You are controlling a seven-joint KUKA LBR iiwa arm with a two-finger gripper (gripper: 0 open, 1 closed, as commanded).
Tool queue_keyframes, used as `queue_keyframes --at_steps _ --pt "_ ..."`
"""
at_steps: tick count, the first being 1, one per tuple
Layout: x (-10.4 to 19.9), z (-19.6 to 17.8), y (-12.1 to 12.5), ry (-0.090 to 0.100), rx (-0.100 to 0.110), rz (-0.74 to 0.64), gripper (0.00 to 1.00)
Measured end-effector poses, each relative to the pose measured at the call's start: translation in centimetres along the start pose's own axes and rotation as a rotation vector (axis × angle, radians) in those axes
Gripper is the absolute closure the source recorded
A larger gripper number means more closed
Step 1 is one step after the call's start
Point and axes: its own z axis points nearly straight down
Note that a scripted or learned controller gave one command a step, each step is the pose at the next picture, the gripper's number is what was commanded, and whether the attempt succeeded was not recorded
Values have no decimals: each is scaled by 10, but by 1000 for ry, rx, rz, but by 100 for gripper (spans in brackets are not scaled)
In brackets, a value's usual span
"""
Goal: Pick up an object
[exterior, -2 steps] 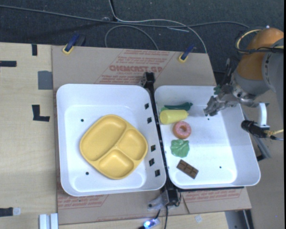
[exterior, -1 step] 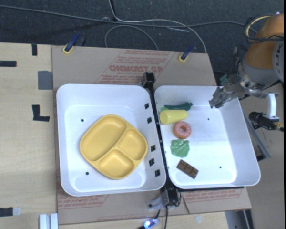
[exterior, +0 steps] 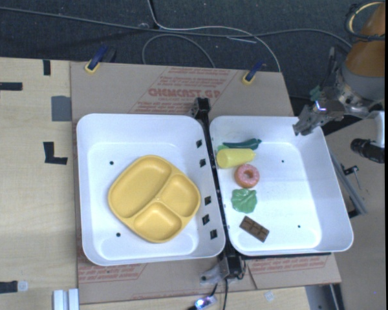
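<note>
You see a pale wooden bench (exterior: pixel 26 199) with a brown cardboard sheet (exterior: pixel 181 89) laid across it. On the cardboard sit two white bins, the left bin (exterior: pixel 94 192) at frame centre-left touching the right bin (exterior: pixel 323 192) at centre-right.

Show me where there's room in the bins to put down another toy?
The right bin has bare floor between the donut and its right wall. The left bin has bare strips around the yellow tray. It is crowded along the right bin's left side: corn, donut, green toy, chocolate bar.
</note>
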Motion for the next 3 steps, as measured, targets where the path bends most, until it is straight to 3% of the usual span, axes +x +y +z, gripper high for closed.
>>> queue_keyframes --at_steps 3 --pt "151 -8 -51 1 8 -3 100"
